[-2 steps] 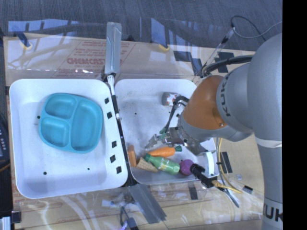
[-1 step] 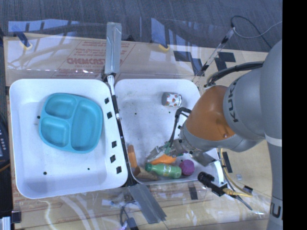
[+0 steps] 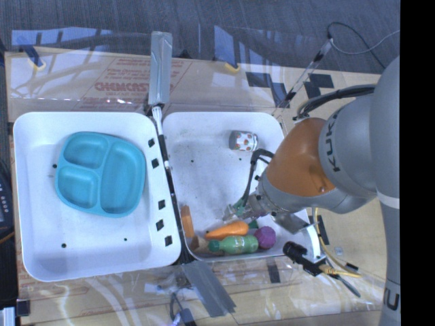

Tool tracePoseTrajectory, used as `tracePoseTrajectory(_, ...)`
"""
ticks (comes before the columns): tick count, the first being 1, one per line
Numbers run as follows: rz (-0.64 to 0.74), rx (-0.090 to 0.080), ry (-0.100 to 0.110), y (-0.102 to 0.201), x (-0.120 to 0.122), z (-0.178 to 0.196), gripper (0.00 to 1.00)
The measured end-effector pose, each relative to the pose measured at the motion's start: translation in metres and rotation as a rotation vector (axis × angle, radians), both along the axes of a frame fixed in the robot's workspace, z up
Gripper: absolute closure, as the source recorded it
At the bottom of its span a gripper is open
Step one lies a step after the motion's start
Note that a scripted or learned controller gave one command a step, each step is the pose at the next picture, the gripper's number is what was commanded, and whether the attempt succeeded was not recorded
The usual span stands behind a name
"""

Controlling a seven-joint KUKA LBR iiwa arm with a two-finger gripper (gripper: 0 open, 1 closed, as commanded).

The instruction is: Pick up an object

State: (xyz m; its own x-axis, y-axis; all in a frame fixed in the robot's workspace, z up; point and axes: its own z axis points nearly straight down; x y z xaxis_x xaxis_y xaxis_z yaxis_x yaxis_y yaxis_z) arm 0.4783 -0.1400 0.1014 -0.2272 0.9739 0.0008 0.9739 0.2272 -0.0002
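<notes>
Fingers [image 3: 239,212] are down at the right white bin [image 3: 204,148]'s six o'clock edge, just above the orange plastic carrot [image 3: 228,231] — apart or together, I cannot tell. Green bottle [image 3: 234,244] and purple ball [image 3: 266,236] crowd beside it, likely complicating a grasp.

This looks like a robotics lab. A grey industrial arm [image 3: 353,148] with an orange band reaches over a counter [image 3: 88,80] covered in clear sheeting, where 2 white bins [image 3: 27,182] are taped down. Loose cables [image 3: 353,43] trail across it, and grey carpet [image 3: 136,5], probably office flooring, lies beyond.
</notes>
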Motion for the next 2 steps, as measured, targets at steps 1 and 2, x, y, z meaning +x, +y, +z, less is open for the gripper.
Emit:
tracePoseTrajectory(1,0.000,0.000,0.000,0.0000,0.0000,0.0000,0.00)
tracePoseTrajectory(2,0.003,0.000,0.000,0.0003,0.0008,0.0093,1.00)
